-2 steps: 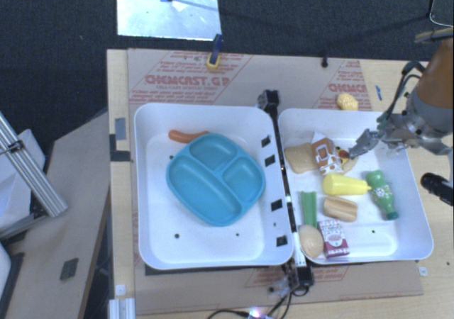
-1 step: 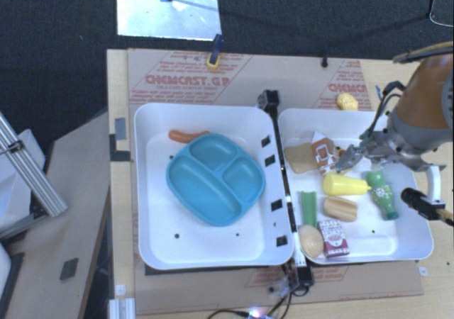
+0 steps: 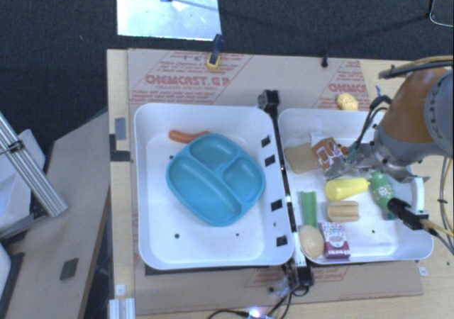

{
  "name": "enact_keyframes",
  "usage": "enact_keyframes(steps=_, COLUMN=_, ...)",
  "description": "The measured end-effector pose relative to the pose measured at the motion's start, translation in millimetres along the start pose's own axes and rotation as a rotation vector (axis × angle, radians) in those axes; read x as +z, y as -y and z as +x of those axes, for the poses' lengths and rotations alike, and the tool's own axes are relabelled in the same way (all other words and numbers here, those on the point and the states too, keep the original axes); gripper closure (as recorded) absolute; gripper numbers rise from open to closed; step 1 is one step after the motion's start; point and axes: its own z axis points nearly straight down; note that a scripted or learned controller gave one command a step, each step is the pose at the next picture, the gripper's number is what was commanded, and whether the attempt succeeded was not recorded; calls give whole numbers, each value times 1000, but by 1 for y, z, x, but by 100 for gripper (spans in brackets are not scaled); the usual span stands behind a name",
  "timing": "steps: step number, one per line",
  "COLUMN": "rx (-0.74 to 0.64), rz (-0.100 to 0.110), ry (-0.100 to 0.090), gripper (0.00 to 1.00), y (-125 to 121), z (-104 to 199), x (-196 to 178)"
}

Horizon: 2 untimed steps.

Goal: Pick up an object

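My gripper (image 3: pixel 345 164) hangs low over the middle of the right bin (image 3: pixel 408 245), at the end of the grey arm with its orange band (image 3: pixel 418 106). It sits just right of a red and white patterned packet (image 3: pixel 327 151) and just above a yellow rounded piece (image 3: pixel 346 187). A tan bread slice (image 3: pixel 301 159) lies left of the packet. A green bottle (image 3: pixel 381 190) lies right of the yellow piece, partly under the wrist. I see nothing lifted off the bin floor.
The right bin also holds a green stick (image 3: pixel 309 205), a brown bun (image 3: pixel 342 211), a beige oval (image 3: pixel 311 240) and a red packet (image 3: pixel 335 239). The left bin (image 3: pixel 152 190) holds a blue divided plate (image 3: pixel 215 178) and an orange sausage (image 3: pixel 186 136). A small yellow item (image 3: pixel 347 101) lies behind the bins.
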Motion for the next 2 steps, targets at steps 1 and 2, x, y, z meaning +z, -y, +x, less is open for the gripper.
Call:
enact_keyframes(steps=1, rx=0, rz=-5, ry=1, gripper=100, y=-1, z=-1, x=-13)
enact_keyframes(steps=2, rx=-2, rz=-4, ry=2, gripper=100, y=3, z=-2, x=-76)
